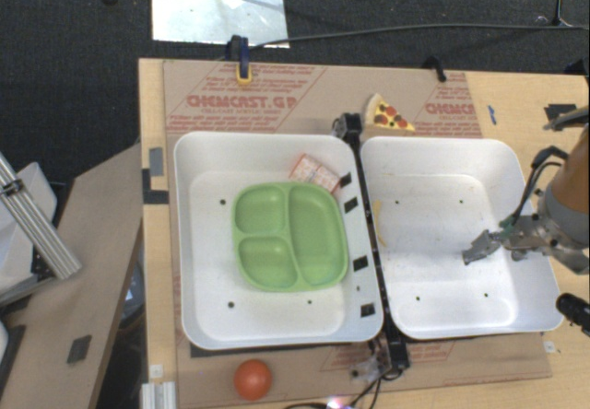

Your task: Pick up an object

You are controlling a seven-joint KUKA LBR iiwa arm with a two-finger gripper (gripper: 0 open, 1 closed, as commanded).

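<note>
On the worktop [516,99], a tan board with red lettering, two shallow white bins sit side by side and touch along a dark central seam. The left bin [198,214] carries a green divided plate [289,236], lying flat with three compartments facing up, filling most of the bin's floor. Tucked against the plate's upper right rim is a small pink and white packet [314,170], partly resting on the bin's back slope. The right bin [442,177] shows bare white floor, and over its right part hangs the tool [481,249], reaching in from the right at the end of the grey arm [564,223]. Whether the tool's fingers are apart or together cannot be told from this angle; nothing is seen between them. The plate and the packet lie well apart from the tool, across the seam in the other bin. Outside the bins, a toy pizza slice [388,114] lies just behind the right bin's back left corner, and an orange ball [253,379] rests on the board in front of the left bin.
</note>
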